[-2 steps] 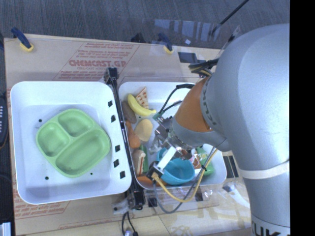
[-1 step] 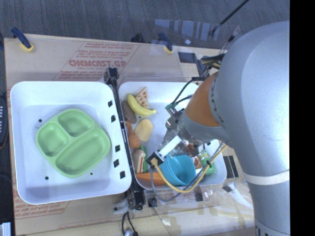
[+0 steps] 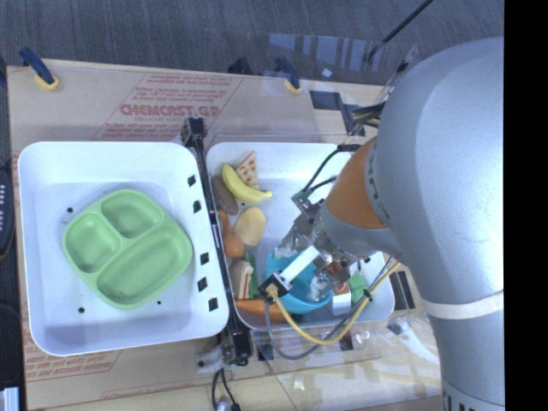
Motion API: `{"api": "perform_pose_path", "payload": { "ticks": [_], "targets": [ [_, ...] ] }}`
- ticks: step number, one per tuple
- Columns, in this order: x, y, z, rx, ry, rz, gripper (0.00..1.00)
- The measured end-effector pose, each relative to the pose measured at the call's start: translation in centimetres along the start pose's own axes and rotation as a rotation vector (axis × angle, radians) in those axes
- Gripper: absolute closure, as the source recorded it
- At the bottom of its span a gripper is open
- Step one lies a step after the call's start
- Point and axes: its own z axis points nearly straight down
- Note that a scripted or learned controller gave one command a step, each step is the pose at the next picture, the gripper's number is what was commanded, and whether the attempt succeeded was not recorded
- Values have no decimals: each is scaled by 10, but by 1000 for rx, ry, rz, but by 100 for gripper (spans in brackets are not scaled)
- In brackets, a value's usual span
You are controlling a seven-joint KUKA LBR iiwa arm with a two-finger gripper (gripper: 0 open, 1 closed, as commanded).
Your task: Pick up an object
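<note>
The right bin [image 3: 282, 154] holds several toy foods: a yellow banana [image 3: 242, 184], a wedge of toast or pizza [image 3: 248, 168], a tan potato-like piece [image 3: 250, 226], a brown piece [image 3: 225, 197], an orange piece [image 3: 234, 245], a bun [image 3: 242, 276] and a carrot [image 3: 253, 306]. A blue bowl [image 3: 295, 300] sits at the bin's near side. My gripper [image 3: 318, 274] is low in this bin, right over the bowl's far rim, with small red [image 3: 339, 272] and green [image 3: 357, 281] pieces beside it. The wrist hides what lies under it.
The left bin [image 3: 51, 165] holds a green divided plate [image 3: 127, 247]. A black clamp [image 3: 195, 131] and the bins' shared wall [image 3: 210, 229] run between the two bins. The arm's grey body [image 3: 445, 187] covers the right bin's right side.
</note>
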Motion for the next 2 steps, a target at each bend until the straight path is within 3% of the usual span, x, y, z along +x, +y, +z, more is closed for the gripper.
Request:
{"api": "perform_pose_path", "payload": {
  "ticks": [1,2],
  "targets": [
    [5,4,33,-14,13,239,0],
    [67,37,41,-2,2,107,0]
  ]
}}
